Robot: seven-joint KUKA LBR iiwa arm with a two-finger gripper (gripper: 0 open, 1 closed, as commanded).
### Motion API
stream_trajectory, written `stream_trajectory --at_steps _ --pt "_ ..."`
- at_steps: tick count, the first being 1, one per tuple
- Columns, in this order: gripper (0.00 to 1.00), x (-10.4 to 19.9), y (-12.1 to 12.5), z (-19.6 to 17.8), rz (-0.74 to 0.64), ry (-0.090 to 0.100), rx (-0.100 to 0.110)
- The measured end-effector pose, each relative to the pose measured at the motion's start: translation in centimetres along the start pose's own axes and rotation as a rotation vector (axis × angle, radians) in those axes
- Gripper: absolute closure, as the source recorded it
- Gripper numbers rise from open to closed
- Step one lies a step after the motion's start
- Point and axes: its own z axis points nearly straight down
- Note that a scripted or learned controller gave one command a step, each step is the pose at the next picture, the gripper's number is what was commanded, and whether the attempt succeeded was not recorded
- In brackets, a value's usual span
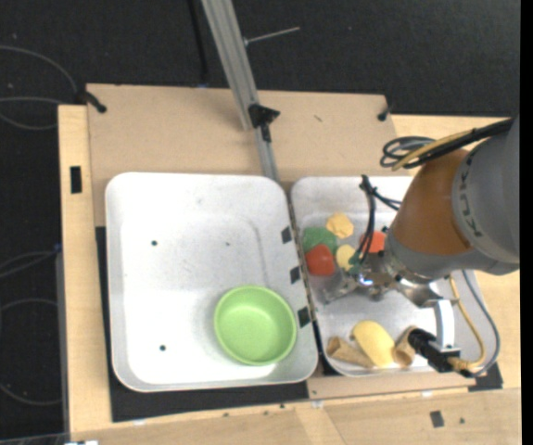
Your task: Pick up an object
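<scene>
While the gripper [354, 281] hangs low in the right bin [340, 193], finger state impossible to tell, beside a red piece [320, 260], a green piece [318, 238] and yellow pieces [340, 224] clustered there as pick candidates, a green bowl [255, 324] sits apart in the left bin [155, 211]
</scene>
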Motion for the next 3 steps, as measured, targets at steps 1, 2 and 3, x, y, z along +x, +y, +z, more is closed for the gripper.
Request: stream_trajectory --at_steps 1,2,3 --pt "1.0 0.1 0.2 -1.4 0.005 0.004 -0.008" --pt "1.0 -0.1 0.3 -5.7 -0.003 0.001 -0.011" --pt "1.0 0.1 0.3 -10.0 -0.006 0.001 -0.011"
